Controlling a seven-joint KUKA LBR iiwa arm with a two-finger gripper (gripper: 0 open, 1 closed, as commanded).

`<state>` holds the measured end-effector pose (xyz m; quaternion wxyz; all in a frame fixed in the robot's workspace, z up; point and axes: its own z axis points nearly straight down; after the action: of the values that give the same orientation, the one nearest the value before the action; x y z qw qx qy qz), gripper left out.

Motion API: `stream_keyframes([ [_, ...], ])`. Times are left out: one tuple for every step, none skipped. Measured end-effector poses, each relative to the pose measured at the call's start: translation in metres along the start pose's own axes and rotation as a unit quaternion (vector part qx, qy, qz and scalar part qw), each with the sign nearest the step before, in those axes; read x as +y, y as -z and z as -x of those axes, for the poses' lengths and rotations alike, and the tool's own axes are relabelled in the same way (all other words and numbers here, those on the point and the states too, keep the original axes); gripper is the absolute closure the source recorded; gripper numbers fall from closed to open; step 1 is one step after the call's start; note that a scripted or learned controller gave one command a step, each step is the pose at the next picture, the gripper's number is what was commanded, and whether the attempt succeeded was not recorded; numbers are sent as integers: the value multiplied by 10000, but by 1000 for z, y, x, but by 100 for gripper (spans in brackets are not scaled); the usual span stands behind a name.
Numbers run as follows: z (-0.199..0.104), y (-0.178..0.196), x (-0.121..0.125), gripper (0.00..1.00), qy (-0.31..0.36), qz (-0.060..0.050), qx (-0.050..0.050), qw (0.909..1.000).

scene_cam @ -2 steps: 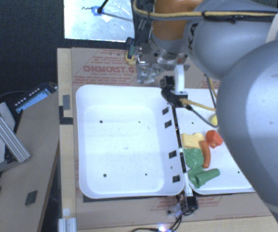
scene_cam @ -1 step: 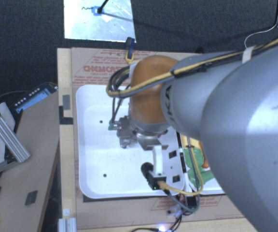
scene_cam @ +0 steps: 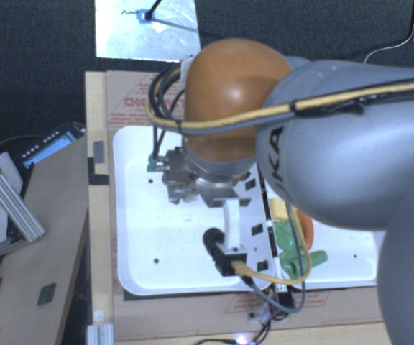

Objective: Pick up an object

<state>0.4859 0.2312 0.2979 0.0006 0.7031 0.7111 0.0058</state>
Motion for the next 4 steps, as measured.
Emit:
stream_keyframes([
  [-3, 51, 76, 100, -30, 10, -19, 10000],
  [-1, 20, 116, 100, -57, -38, -42, 10000],
  [-1, 26, 164, 100, -41, -14, -33, 10000],
  [-1, 26, 184, 100, -35, -25, -35, 10000],
])
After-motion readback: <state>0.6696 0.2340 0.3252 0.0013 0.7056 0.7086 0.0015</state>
